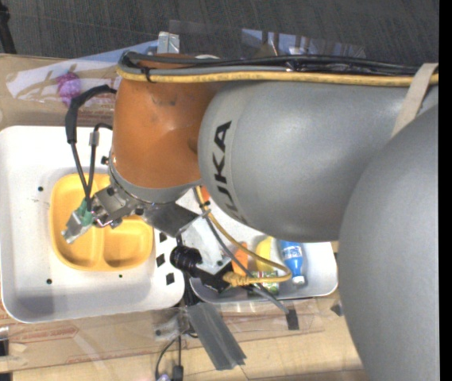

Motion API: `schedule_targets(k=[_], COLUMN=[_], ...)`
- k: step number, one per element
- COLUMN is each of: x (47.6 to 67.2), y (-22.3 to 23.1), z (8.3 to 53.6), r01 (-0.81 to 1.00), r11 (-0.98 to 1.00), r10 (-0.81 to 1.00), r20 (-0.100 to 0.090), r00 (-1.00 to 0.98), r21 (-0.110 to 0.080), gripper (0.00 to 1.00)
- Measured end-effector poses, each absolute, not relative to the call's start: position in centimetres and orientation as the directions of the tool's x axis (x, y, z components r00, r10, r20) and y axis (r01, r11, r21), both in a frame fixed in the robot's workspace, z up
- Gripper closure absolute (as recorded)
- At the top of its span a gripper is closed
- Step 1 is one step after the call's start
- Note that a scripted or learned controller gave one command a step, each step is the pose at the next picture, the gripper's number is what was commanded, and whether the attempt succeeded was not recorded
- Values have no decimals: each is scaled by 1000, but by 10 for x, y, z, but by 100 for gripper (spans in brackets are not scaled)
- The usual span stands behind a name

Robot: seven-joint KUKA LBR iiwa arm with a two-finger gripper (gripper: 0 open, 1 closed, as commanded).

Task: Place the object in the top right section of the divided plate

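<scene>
camera view | arm reads "UKA" | tool over yellow plate, finger state unclear

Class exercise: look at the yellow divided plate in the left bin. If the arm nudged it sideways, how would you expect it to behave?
The yellow divided plate looks like moulded plastic, so probably stiff and light for its size. It lies flat in the smooth left bin, so it would likely slide rather than tip. Its raised rim could catch a push.

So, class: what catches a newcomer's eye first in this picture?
The huge grey arm with its orange band dominates, reaching in from the right. Beneath it, a yellow divided plate sits in the left white bin. A blue-capped bottle lies in the right bin.
</scene>
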State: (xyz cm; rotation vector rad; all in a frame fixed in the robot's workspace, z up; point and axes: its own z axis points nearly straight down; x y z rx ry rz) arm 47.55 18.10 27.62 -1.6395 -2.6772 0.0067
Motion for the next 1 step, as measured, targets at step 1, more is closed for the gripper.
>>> schedule_targets(k=[1], x=[503], y=[187], z=[394], r01=[885], r11=[465], r10=[885], r20=[0], r00=[-465], r21=[2], gripper=[0])
